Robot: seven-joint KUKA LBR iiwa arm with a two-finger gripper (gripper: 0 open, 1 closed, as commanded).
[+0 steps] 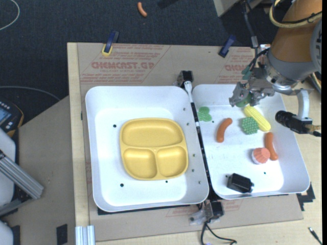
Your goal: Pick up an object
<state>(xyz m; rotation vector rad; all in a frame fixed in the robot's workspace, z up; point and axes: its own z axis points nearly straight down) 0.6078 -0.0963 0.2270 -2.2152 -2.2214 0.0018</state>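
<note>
Pincer: I am hanging over the far edge of the right bin, my grey wrist and orange band reaching in from the right; I cannot tell how I am set, since my tip is dark and blurring against the bin wall.
Corn cob: it is lying at a slant near the far edge of the right bin, just beside my tip on the near side, and I cannot tell whether I am touching it.
Green studded piece: it is sitting against the corn cob's near side, touching it.
Green leafy piece: it is resting close to the right bin's left wall, towards the far corner.
Orange sausage: it is lying tilted in the middle of the right bin, apart from the leafy piece.
Second sausage: it is lying near the right edge, touching the pink round piece beside it.
Black block: it is sitting near the near edge of the right bin, well apart from the food pieces.
Right bin: it is carrying all these pieces.
Left bin: it is holding a yellow divided plate in its middle, with three compartments showing.
Bench: it is bearing both bins side by side.
</note>
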